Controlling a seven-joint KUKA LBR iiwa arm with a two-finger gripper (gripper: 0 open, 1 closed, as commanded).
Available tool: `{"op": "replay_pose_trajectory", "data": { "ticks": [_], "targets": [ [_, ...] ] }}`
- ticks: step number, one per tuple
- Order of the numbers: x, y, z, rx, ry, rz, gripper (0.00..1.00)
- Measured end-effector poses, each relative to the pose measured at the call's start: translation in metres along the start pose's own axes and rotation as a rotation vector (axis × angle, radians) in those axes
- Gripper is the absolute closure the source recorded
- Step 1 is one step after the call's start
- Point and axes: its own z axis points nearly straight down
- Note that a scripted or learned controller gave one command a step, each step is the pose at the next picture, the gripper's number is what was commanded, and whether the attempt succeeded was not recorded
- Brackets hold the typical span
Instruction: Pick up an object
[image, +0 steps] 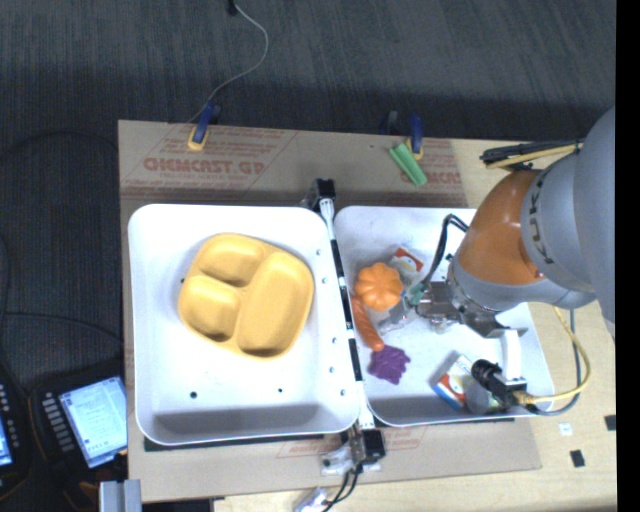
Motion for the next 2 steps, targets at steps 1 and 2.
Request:
{"op": "replay_pose_trajectory", "data": {
  "ticks": [1,2],
  "targets": [
    [0.007,0.066,0.012,0.008,0.003,-0.002,0.00],
    [-0.028,0.106,0.000,0.090,0.004,-0.006,0.00]
  ]
}}
